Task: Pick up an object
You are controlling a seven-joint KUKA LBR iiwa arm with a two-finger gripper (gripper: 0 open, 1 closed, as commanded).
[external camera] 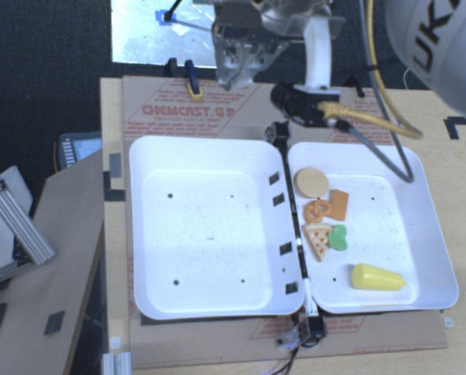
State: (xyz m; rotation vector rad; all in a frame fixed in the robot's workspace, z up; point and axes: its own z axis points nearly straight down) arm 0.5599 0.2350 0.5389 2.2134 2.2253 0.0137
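While hand (236,73) hangs high, grip state unreadable, yellow cone-shaped toy (376,277) lies in right bin (432,233).

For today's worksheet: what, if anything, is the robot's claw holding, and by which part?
Nothing is held: the claw hangs above the bench's far edge with nothing between its tips.

Brown board (178,109) with red print under both bins; yellow-blue clamp (192,80) on its far edge.

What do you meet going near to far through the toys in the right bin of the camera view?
Yellow cone → pizza slice → pretzel → round tan cookie, all in the right bin.
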